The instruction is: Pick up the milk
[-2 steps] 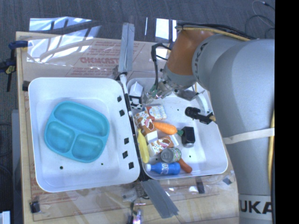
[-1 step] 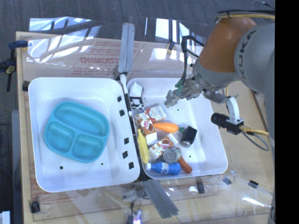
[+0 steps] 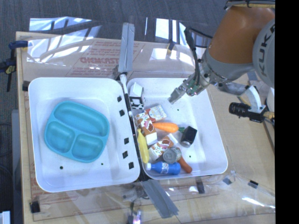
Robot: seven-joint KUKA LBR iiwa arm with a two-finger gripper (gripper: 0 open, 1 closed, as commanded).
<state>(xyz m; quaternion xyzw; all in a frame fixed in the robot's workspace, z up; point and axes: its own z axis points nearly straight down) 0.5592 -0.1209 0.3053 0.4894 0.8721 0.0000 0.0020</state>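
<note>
Overhead slanted view of both bins [image 3: 46, 90]

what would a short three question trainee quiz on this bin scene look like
1. True or false: the blue divided plate lies in the left bin.
2. Which lies nearest the black-and-white milk carton? A) blue bottle B) black can C) snack packet
3. Fill in: the gripper hangs over the right bin, to the ____ of the milk carton in the camera view.

Key: 1 true. 2 C. 3 right.
</note>
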